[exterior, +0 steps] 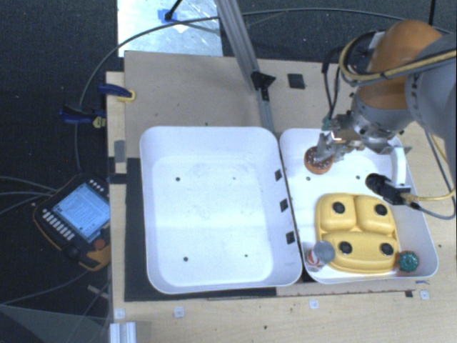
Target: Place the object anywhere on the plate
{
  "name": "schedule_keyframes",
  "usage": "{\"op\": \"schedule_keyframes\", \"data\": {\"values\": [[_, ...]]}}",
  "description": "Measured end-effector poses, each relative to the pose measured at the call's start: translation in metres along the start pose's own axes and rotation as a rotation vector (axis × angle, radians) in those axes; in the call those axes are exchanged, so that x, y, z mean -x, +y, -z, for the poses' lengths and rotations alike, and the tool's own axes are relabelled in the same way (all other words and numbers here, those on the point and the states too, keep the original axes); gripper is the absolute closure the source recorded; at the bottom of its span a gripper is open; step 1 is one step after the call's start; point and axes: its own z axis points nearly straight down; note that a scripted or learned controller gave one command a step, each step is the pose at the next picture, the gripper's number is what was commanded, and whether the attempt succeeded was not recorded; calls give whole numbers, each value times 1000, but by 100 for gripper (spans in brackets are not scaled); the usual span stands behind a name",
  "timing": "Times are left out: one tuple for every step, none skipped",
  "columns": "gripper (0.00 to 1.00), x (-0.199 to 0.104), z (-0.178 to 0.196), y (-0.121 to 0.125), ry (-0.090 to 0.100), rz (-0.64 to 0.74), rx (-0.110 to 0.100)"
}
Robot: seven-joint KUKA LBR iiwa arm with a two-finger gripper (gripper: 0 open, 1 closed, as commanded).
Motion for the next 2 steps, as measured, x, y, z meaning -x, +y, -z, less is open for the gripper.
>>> {"op": "schedule_keyframes", "data": {"values": [[100, -65, 5, 2, 1, 2, 1], [100, -112, 17, 4, 0, 1, 2]]}}
